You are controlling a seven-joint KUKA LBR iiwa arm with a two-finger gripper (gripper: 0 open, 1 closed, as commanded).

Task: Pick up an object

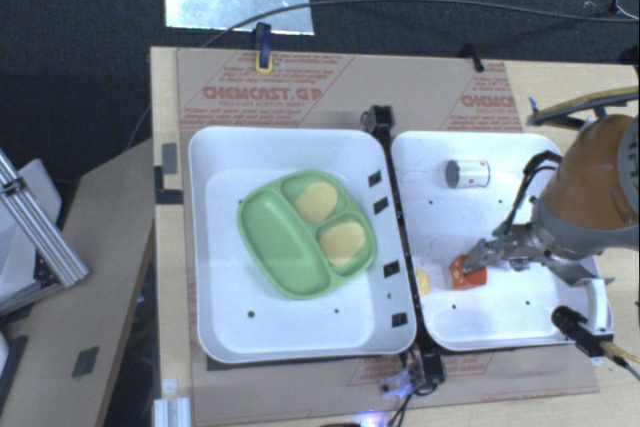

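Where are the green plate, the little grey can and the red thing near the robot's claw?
green plate (pixel 278 250), camera view, its large bare compartment
grey can (pixel 467 174), camera view, middle of its side
red thing (pixel 467 272), camera view, its visible top

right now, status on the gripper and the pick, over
Gripper low in right bin, at the red object; grasp not confirmed. Grey can apart, near the back. Small yellow piece beside the red one.

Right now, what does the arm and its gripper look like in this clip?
The arm is a bulky rounded body, orange-brown on top with a grey section below. A dark cable loops down its left side. The gripper is a small dark grey metal assembly, with fine detail too blurred to make out.
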